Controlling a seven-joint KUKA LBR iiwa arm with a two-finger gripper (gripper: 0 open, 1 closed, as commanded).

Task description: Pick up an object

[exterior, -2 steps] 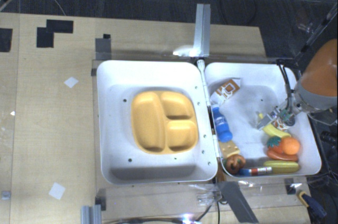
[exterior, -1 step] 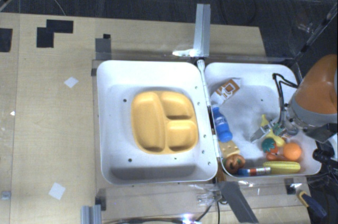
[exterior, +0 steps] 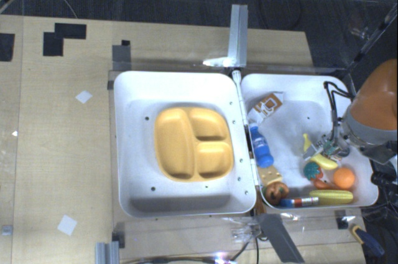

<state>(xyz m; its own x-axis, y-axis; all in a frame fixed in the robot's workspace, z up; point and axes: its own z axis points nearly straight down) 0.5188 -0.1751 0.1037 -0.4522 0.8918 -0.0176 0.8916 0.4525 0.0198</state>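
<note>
A: We locate the gripper (exterior: pixel 328 147) low in the right bin (exterior: pixel 292 85), over the toy cluster just left of the orange ball (exterior: pixel 344 178).

B: We cannot tell how its fingers stand. Target the yellow-green fruit (exterior: pixel 322 162) beneath it; descend vertically, centred, clear of the yellow stick (exterior: pixel 331 196) below the ball, then close and lift slowly.

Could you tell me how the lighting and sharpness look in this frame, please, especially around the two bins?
In the camera view, light is even and soft; the left bin shows a grey shadow along its near inner wall below the yellow tray. A bright glare spot sits on the metal post base. The small items in the right bin and the gripper look slightly soft, with fine detail lost.
</note>
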